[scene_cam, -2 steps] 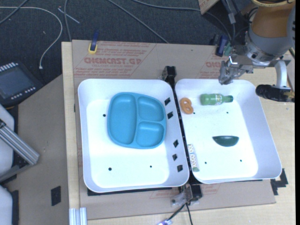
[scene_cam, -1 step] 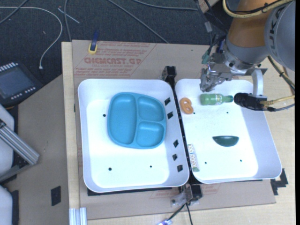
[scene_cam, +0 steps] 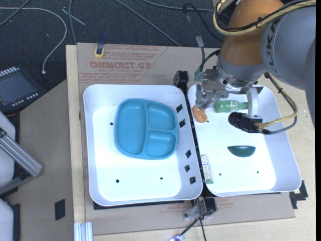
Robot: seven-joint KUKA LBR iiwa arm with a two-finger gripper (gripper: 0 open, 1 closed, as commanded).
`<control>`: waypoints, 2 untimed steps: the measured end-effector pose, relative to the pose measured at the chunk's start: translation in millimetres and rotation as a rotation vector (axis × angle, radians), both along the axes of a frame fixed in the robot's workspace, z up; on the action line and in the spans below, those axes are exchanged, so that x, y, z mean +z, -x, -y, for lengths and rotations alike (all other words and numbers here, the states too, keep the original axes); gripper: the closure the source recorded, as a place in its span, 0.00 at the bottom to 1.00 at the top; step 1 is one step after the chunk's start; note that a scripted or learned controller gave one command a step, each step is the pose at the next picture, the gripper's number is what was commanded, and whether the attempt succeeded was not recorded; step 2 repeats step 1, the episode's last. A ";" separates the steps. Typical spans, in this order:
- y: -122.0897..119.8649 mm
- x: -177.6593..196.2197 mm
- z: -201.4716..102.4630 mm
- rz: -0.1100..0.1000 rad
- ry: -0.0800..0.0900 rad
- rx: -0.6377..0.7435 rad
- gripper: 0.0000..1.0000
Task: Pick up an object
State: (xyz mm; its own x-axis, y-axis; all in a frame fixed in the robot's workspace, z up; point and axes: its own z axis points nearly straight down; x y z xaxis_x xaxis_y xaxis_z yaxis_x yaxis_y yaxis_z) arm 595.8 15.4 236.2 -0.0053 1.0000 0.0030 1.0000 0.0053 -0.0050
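Nearest me, a small printed packet (scene_cam: 204, 167) lies against the left wall of the right bin (scene_cam: 268, 167), close to its near-left corner, and a dark teal bowl-shaped piece (scene_cam: 241, 150) sits a little further in, around the middle of that bin's floor. Across the divider, the left bin (scene_cam: 100, 152) carries a blue divided plate (scene_cam: 146, 128) in its middle. At the far-left corner of the right bin the grey arm (scene_cam: 296, 39) has the gripper (scene_cam: 202, 103) low over the floor, directly above a small orange piece (scene_cam: 200, 116) that lies beside the left wall. A green bottle (scene_cam: 228, 106) lies on its side just beside the gripper, along the far edge. Whether the gripper is released or clenched I cannot tell from where I stand, and I see nothing lifted clear of the bin. I judge this to be the reach-and-grasp step, with the orange piece the likely target. The next move calls for a firm closure on it without nudging the bottle or scraping the wall, then a straight lift.
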 end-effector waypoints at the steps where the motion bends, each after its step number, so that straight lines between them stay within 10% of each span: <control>1: 16.4 -15.9 -53.2 0.000 0.001 0.000 1.00; 2: 16.4 -15.9 -53.2 0.000 0.001 0.000 1.00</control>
